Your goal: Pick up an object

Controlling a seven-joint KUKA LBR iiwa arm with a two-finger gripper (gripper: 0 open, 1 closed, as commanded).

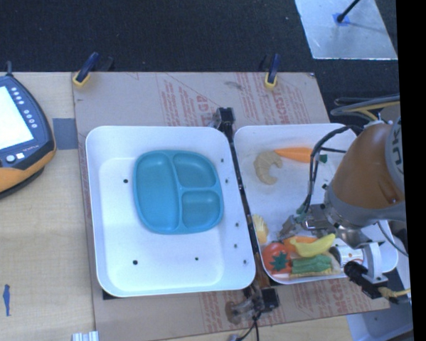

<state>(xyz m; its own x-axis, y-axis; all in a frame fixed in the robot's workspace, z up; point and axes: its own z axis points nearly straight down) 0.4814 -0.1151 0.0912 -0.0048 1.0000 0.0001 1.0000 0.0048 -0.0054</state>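
While the arm [366, 172] reaches in from the right, its orange-banded wrist hangs over the right bin [268, 136], and the gripper [310, 229] is low over the front part of this bin, among a small heap of toys. From above it is not possible to tell how the claw stands, because the wrist and the cables cover it, and no object can be seen between its tips. Just beside the gripper lies a yellow banana [317, 245], touching a green toy [310, 266] below it and a red tomato-like toy [276, 256] on its left. Farther back in the same bin, well apart from the heap, a beige curved piece [268, 167] lies near an orange carrot [295, 154], which is close to the back wall. The left bin [104, 207] holds a blue divided plate [177, 191], lying flat in its middle. On the bench at the far left rests a tablet with an orange case [12, 137].
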